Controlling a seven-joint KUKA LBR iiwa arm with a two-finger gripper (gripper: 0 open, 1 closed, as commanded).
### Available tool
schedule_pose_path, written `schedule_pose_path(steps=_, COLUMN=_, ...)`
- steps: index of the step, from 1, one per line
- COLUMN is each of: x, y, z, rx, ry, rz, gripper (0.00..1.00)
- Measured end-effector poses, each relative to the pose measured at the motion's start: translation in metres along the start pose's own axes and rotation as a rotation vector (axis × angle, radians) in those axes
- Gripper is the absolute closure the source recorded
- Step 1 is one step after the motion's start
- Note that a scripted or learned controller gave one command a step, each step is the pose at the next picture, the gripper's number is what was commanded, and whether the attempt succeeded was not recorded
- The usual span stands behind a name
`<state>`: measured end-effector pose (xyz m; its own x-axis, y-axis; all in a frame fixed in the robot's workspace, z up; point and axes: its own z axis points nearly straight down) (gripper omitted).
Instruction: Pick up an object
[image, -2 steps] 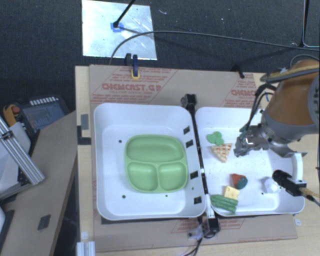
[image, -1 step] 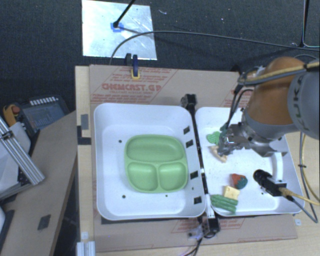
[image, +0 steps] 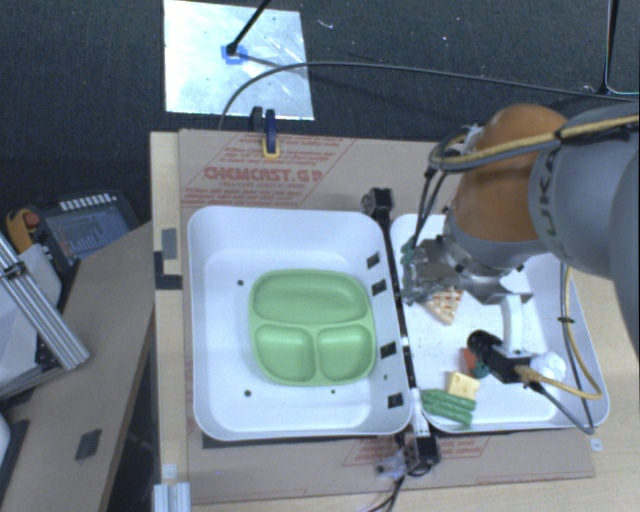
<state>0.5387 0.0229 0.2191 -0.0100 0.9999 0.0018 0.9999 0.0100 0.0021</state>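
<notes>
Grey arm low over the right white plastic bin (image: 575, 395).
Its claw (image: 425, 268) hangs beside a tan waffle-textured piece (image: 446, 303); its opening I cannot tell. A smooth green three-compartment tray (image: 308, 325) fills the left bin.

light: bright, even | shadows: soft | focus: slightly soft, grainy

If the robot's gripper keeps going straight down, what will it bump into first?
Probably the waffle-patterned toy piece just under the gripper in the right bin, though depth is hard to judge from this slanted view.
</notes>
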Motion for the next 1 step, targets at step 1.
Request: schedule_pose_path(steps=1, x=0.0569, y=0.0101, z=-0.0118, rx=-0.001, ry=0.001, rz=-0.001, gripper=1.0)
